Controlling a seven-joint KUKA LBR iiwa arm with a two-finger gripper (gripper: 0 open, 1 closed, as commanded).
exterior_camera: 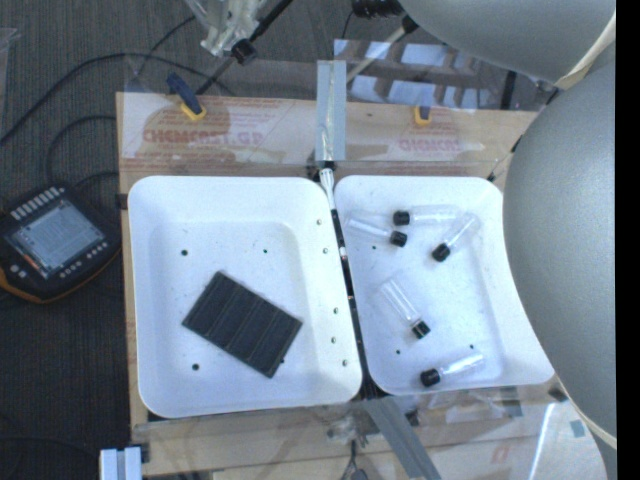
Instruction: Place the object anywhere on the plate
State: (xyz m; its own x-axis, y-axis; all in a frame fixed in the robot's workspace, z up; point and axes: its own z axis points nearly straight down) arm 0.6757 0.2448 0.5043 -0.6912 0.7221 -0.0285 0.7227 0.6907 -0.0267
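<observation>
Grey arm along right edge

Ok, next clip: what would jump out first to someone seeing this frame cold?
Most likely the dark ribbed plate lying at a slant in the left bin, the one black shape on all that white. Next, the clear vials with black caps scattered across the right bin, for instance one near the middle and one by the near edge. The grey arm looms large along the right side.
</observation>
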